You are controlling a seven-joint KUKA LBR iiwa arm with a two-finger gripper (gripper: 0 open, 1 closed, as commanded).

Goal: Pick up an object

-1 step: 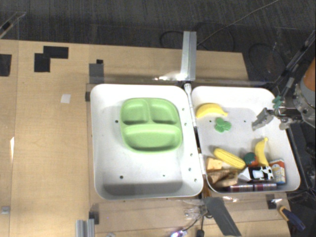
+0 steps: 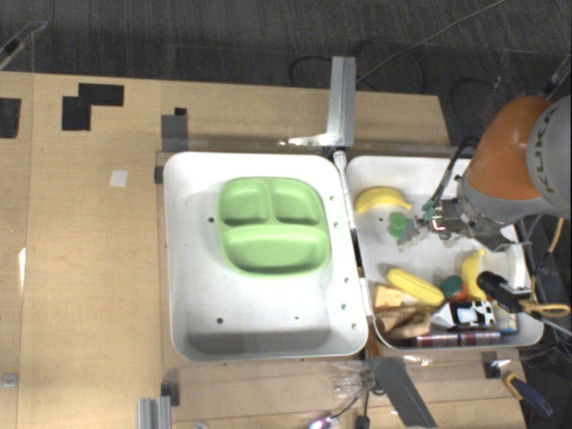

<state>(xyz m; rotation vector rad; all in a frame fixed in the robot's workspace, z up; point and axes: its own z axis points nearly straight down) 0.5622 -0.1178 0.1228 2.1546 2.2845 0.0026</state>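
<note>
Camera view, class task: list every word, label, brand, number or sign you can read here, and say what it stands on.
No text can be read.
Long dark marker-like stick in the right white bin: it bears coloured bands, too blurred to read.
Small black-and-white toy beside it: patches, no legible marks.
Green three-compartment plastic plate in the left white bin: plain.
Black squares on the wooden bench: shapes, not letters.

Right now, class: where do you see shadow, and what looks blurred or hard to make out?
Camera view: a soft shadow lies along the near inner wall of the left bin; the green tray is evenly lit; the arm looks soft-edged; small items in the right bin blur together.
</note>
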